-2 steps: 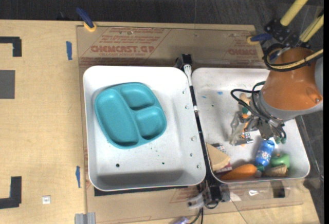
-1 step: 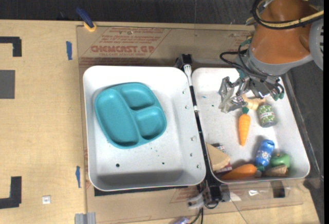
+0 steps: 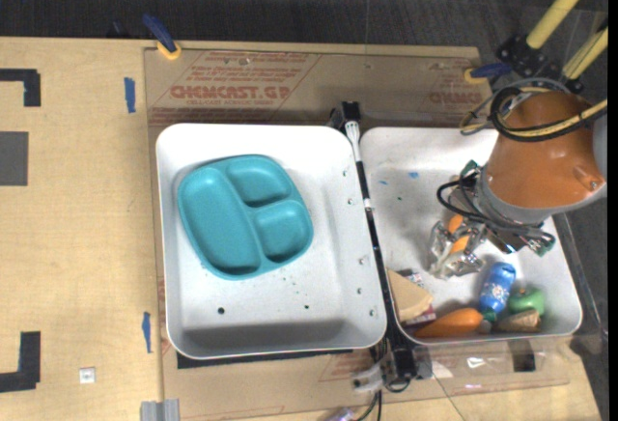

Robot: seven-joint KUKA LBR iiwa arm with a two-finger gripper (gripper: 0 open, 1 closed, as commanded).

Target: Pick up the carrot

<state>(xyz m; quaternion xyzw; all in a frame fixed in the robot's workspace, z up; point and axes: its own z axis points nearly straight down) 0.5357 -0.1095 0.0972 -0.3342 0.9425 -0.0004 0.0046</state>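
Note:
The carrot (image 3: 456,321) is an orange, tapered piece lying flat along the front wall of the right bin (image 3: 406,158). My gripper (image 3: 458,247) hangs low over the middle of that bin, below the arm's orange band (image 3: 541,154). It is behind the carrot and apart from it, roughly a carrot's length away. A small orange patch shows at the gripper's tip, and I cannot make out what it is. The carrot's left end rests against a tan wedge-shaped piece (image 3: 409,294).
A blue can (image 3: 497,286) and a green and brown item (image 3: 526,303) lie just right of the carrot. The left bin (image 3: 319,313) holds a teal divided plate (image 3: 243,213). Black clamps (image 3: 348,115) join the bins in the middle.

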